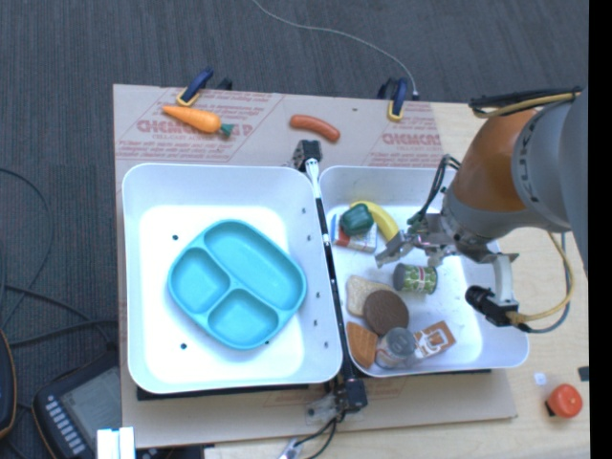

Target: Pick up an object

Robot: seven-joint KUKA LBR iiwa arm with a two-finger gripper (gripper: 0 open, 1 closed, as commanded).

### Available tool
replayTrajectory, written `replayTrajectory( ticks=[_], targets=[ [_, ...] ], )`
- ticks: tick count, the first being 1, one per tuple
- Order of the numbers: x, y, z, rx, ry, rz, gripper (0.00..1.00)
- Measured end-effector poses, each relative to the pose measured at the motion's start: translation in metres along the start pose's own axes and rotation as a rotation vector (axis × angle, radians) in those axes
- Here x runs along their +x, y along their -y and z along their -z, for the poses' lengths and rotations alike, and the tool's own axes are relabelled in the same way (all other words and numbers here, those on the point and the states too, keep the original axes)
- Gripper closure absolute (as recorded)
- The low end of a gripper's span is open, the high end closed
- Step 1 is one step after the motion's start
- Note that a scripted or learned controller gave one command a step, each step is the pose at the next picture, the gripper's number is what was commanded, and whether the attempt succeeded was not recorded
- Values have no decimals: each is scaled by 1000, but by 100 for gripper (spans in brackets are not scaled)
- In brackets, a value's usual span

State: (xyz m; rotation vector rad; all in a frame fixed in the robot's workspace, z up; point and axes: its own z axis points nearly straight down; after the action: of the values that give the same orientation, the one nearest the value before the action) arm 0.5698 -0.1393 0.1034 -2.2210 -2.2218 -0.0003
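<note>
The right white bin [497,352] holds several small items. Among them are a green-labelled can [415,278], a yellow banana [384,220], a dark green toy vegetable [357,219], a bread slice [359,293] and a brown round disc [385,310]. There is also a silver can [396,343] and a small orange-and-white carton [436,338]. My gripper [417,251] hangs over the middle of this bin, just above the green can on its far side. Its fingers stand spread, with nothing between them. The grey and orange arm hides the bin's right side.
The left white bin [153,208] holds a blue divided plate [237,283]. On the cardboard behind the bins lie a toy carrot [196,120] and a sausage [315,127], with clamps at the back edge. An orange object [564,402] lies at the front right.
</note>
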Motion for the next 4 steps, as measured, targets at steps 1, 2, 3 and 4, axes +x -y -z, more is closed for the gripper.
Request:
replayTrajectory(
  ticks=[1,2,3,4],
  targets=[
    [24,-41,-16,-3,2,0,0],
    [24,-42,-4,-8,3,0,100],
    [26,-93,169,-3,2,0,100],
    [-35,-91,85,3,2,-1,100]
  ],
)
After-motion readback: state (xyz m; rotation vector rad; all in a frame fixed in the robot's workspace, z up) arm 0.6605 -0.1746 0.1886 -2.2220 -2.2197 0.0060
